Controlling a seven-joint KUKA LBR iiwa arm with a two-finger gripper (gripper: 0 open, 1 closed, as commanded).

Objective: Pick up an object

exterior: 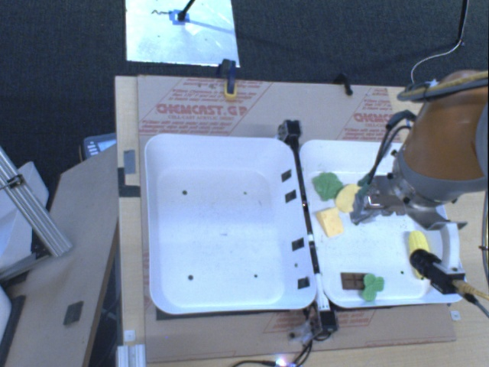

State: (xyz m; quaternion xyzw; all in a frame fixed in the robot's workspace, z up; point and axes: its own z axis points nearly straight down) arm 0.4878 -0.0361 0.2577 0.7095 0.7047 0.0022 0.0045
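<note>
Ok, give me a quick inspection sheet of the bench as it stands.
Surface: two white bins, left bin, right bin.
Job's things: in the right bin, green piece, yellow lump, yellow block, brown block, small green piece, yellow item.
Clutter: nothing seen.
Gripper: gripper low beside the yellow lump; grasp unclear.
Cables: black cable above the arm.
Surroundings: cardboard sheet; metal plate.

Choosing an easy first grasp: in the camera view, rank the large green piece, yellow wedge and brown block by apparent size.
1. Large green piece
2. Yellow wedge, only slightly smaller, so that ranking is unsure
3. Brown block, partly hidden
</note>
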